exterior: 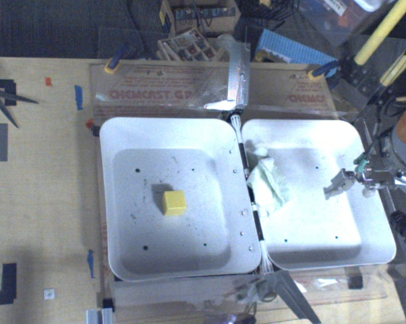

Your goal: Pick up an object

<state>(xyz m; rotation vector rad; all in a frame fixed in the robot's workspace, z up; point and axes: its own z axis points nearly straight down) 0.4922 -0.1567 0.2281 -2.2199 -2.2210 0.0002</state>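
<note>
Yellow block [175,202] mid left bin [122,140]; end effector [339,183] at right bin's [324,248] edge, grip unclear.

arm [400,160]: cut off by the right edge, with just the wrist end in view
gripper [339,183]: small and blurred; finger spacing cannot be told
cloth [265,181]: pale against the white right bin [338,248], its outline hard to trace
yellow block [175,202]: surface detail too small to tell
</note>
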